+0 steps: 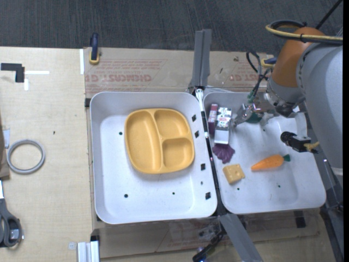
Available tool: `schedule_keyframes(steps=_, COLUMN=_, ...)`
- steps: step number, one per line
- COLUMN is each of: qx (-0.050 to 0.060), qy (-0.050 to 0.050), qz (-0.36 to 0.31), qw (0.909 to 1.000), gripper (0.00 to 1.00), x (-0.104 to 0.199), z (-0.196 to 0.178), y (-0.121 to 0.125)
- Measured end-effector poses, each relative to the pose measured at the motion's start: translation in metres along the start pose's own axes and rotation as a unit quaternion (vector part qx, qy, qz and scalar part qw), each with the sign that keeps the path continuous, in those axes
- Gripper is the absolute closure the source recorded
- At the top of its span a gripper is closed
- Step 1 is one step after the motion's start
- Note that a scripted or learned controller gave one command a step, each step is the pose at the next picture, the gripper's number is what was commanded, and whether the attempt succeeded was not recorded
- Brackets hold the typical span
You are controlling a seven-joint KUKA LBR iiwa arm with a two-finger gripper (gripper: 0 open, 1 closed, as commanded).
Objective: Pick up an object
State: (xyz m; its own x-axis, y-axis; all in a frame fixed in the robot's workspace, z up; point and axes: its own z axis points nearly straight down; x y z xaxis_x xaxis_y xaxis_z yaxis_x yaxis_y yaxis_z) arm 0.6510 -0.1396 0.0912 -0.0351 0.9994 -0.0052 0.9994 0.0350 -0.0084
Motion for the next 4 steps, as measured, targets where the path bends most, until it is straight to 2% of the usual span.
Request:
schedule_keyframes(steps=1, qx=-0.004, qy=0.002, qz=0.142, qw=0.9899, gripper=0.0, x=-0.027, z=-0.001, y=0.007)
schedule_keyframes(steps=2, qx=0.008, qy=0.002, qz=0.141, qw=0.99, gripper=1.0, x=-0.027, z=-0.008, y=0.003)
schedule_keyframes(steps=3, qx=0.013, qy=0.002, qz=0.142, qw=0.9898, gripper=0.0, x=-0.029, z=-0.007, y=0.0)
schedule_keyframes(steps=4, qx=0.017, qy=-0.001, qz=0.263, qw=0.9647, gripper=0.0, x=0.005, z=0.005, y=-0.003)
